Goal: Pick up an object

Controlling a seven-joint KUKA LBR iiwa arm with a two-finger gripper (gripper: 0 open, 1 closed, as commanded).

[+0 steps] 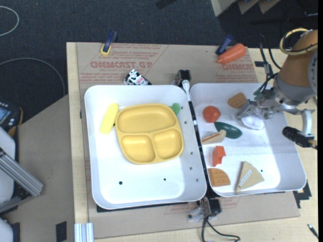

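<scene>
My gripper (252,119) is low in the upper right part of the right bin (282,160), with the grey and orange arm coming in from the right. A brown bread-like piece (236,101) lies just left of and above it. A red tomato (211,113) and a dark green piece (229,130) sit a little further left. Lower in this bin lie a small sandwich wedge (213,136), a red chunk (218,155), a round brown waffle (218,177) and a tan triangular wedge (249,175). Nothing is visibly lifted off the bin floor.
The left bin (146,190) holds a yellow divided plate (149,132), a yellow banana-like piece (108,118) and a small green piece (175,108). Outside the bins lie an orange carrot (232,53), a black-and-white toy (136,77) and a yellow clamp (107,44).
</scene>
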